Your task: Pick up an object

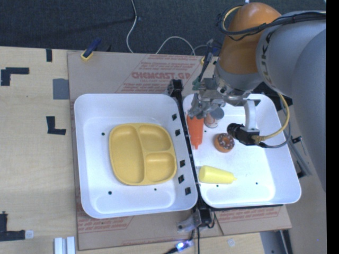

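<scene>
So in the camera view, the gripper is down over the top-left corner of the right bin, right above the thick end of an orange carrot. The carrot is lying along the bin's left wall, tapering to a point toward the camera, and its top end is tucked under the grey gripper body. Honestly can't tell from this angle whether it's actually grasped or just sitting under there. There's also something small and pinkish-tan just beside the carrot's top, mostly hidden by the gripper, too hard to make out.

Other stuff in the right bin: a brown donut-looking thing with sprinkles near the middle, and a pale yellow cone-ish wedge lying on its side nearer the front, well apart from the carrot. A black cable with a yellow hose loops off the arm over the right side of the bin.

The left bin holds a yellow divided plate with three compartments, sitting flat in the middle.

Both bins sit on a sheet of cardboard with red print, on a light wood bench with some black tape marks. Dark carpet behind, with a white cable running over it.
</scene>
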